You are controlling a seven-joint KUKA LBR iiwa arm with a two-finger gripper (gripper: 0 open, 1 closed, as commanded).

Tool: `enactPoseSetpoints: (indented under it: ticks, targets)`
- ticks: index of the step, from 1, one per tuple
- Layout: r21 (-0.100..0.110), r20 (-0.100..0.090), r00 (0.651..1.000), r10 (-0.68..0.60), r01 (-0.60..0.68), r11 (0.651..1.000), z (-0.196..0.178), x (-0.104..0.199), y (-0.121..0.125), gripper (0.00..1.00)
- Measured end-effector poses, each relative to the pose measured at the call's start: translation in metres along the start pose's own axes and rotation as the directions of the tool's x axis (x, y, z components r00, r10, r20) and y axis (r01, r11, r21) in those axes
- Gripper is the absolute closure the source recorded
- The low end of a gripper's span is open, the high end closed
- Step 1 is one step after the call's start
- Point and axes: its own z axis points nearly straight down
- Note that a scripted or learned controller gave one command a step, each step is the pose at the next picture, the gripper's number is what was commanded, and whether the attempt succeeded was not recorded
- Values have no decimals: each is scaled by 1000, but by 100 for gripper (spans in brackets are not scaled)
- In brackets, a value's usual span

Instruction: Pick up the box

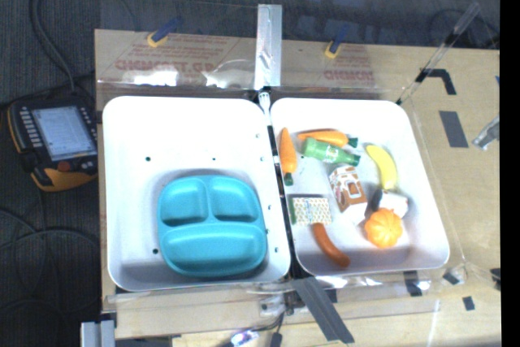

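The box is a small white carton with brown and red print. It lies near the middle of the right bin. A green bottle lies just behind it and a flat green-patterned packet lies to its left. An orange fruit sits at its front right, with a small white piece and a dark piece between them.
A carrot lies along the right bin's left wall. A banana is at the right and a sausage near the front. In the left bin sits a blue divided plate. A teach pendant rests on the floor at left.
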Motion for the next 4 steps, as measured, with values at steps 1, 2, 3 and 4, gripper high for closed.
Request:
enactPoseSetpoints:
  ticks: [1,2,3,4]
  targets:
    - [-1,1,1000,-6,6,1000,-8,-2,4,100]
    - [-2,2,1000,-12,12,1000,-16,-4,8,100]
    - [0,-3,994,107,-107,994,74,0,0,100]
    - [0,1,981,-193,193,981,0,-2,-2,100]
